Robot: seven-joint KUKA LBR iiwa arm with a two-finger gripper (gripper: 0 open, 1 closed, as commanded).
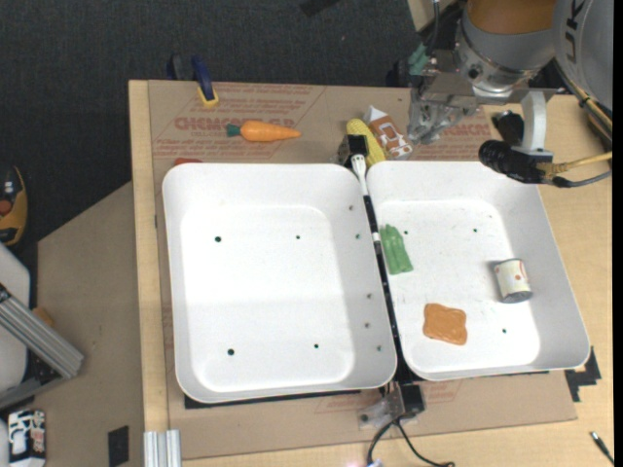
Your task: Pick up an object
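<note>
The right bin (545, 261) holds three things: a green strip (395, 249) near its left wall, a flat orange-brown piece (445, 324) toward the front, and a small silver can (511, 280) lying on its side at the right. My gripper (430, 123) hangs over the board just beyond the right bin's far edge, well clear of all three. Nothing is visibly held in it.
The left bin (195, 261) sits beside the right one. Behind the bins on the cardboard lie a toy carrot (263, 131), a yellow item (362, 142) and a small brown packet (389, 136). A blue and yellow clamp (203, 81) sits at the back left.
</note>
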